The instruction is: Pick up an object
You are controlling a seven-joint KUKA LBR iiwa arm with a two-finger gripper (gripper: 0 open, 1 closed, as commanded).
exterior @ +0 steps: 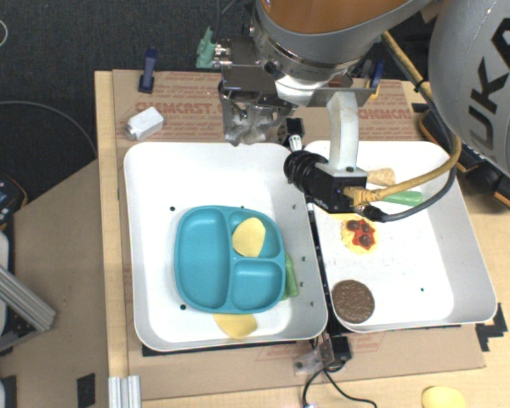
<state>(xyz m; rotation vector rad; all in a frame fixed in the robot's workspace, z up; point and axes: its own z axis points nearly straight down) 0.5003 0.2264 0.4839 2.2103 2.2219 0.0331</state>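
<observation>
Over the left bin's [134, 228] back rim hangs the hand [248, 126] (can't tell if it's apart or together), open white floor below it. Nearer the front, a blue divided tray [206, 262] holds a pale yellow slice [249, 237] in its far-right compartment.

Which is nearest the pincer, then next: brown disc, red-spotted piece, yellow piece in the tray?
From the pincer:
1. yellow piece, in the tray, left side.
2. red-spotted piece, right side, middle.
3. brown disc, right side, front edge.
</observation>
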